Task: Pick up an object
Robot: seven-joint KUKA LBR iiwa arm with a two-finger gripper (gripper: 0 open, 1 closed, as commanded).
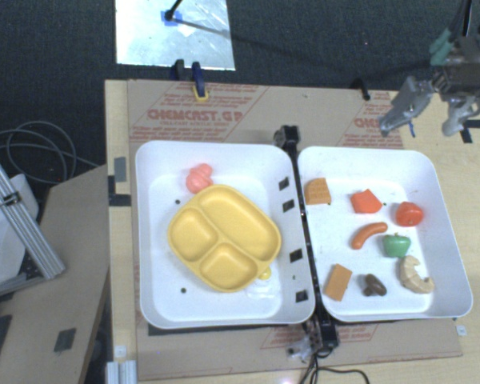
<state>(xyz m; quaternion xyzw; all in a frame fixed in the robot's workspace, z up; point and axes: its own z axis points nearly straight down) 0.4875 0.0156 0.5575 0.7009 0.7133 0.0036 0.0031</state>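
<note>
Objects for picking are lying in the right bin (pixel 444 214), at the lower right of the frame: a tan bread-like cube (pixel 317 191) near its upper left corner, an orange-red wedge (pixel 366 202), a red tomato-like piece (pixel 409 213), a sausage (pixel 369 234), a green pepper (pixel 396 245), a pale croissant-like piece (pixel 414 275), a small dark brown lump (pixel 374 286) and an orange block (pixel 338 282), all lying apart from one another. The left bin (pixel 156 214), centre left, is carrying a yellow divided plate (pixel 224 237), with a pink toy (pixel 198 178) just beside its upper edge. The gripper (pixel 432 114) is hanging at the upper right of the frame, above the far edge of the right bin and over the cardboard sheet (pixel 224 110), and its two fingers are standing apart with nothing between them. By this reading, the task is sitting at the approach step: no object is being held and the arm is waiting clear of the bin. The next move is calling for the gripper to travel toward the lower part of the frame over one chosen piece, probably the tomato-like piece or the wedge as the nearest, then to descend with the fingers spread on either side of it. The pieces look small and rounded, so one could be slipping out if the close is off centre.
</note>
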